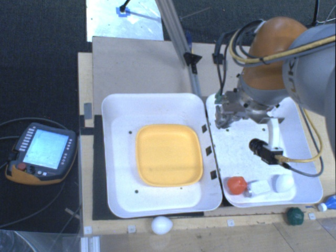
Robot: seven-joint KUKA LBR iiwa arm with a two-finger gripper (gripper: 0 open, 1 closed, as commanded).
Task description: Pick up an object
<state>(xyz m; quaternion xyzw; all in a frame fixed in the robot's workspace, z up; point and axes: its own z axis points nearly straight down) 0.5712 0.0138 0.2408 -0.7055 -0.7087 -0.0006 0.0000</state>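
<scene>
Objects for picking lie in the right bin [307,140], grouped at its near edge: a small red-orange object [235,185], a white rounded object [283,182], and a pale piece [257,188] between them that touches or nearly touches the red one. Which of these the program is aiming at cannot be judged.

Gripper [224,118] sits over the far left part of the same bin, just beside the wall shared with the left bin [118,140], well apart from the group of objects. Whether the claw is released or clenched cannot be told; the mechanism is seen from above and in shadow. Nothing is visible in its grasp.

Risks noted:
- The gripper is close to the dividing wall. A descent here would likely meet bare bin floor or clip the wall and come up with nothing.
- The three objects are crowded against the near rim. A grasp there may strike the rim, or push one item into its neighbour and roll it aside.
- A black fitting [262,151] with a yellow cable [307,164] hangs over the bin between gripper and objects; it could drag across the items during travel.

Outside the task: a yellow plate [169,155] fills the middle of the left bin; a white egg-shaped item [161,225] and a dark green ball [294,216] lie on the bench in front of the bins; a teach pendant [42,153] rests at far left.
</scene>
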